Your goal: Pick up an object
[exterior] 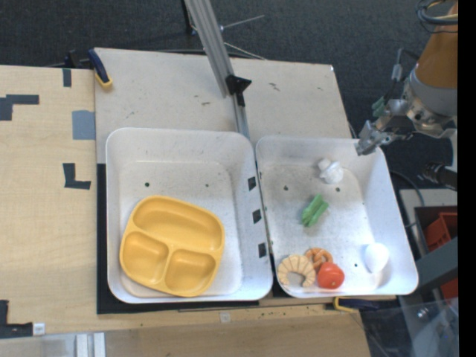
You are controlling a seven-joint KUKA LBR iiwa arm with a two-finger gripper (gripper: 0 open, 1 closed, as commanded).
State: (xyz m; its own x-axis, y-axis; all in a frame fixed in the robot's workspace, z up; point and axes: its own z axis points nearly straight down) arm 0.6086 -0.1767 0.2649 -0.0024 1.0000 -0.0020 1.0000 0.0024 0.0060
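The right bin [387, 192] holds several small objects. A crumpled white piece [331, 171] lies near its far wall and a green piece [314, 210] rests mid-bin. At the near wall sit a tan croissant-like piece [297, 269], a small pretzel-like piece [319, 256], a red tomato-like ball [330, 275] and a white egg-like object [375, 257]. My gripper [368, 141] hangs over the bin's far right corner, to the right of the crumpled white piece, with nothing visible in it.
The left bin [119, 155] holds a yellow divided plate [172, 244]. A slanted metal pole [210, 36] reaches down to the bins' far edge. A blue and yellow clamp [100, 68] sits at the bench's far left. The arm's orange band [442, 50] stands at the right.
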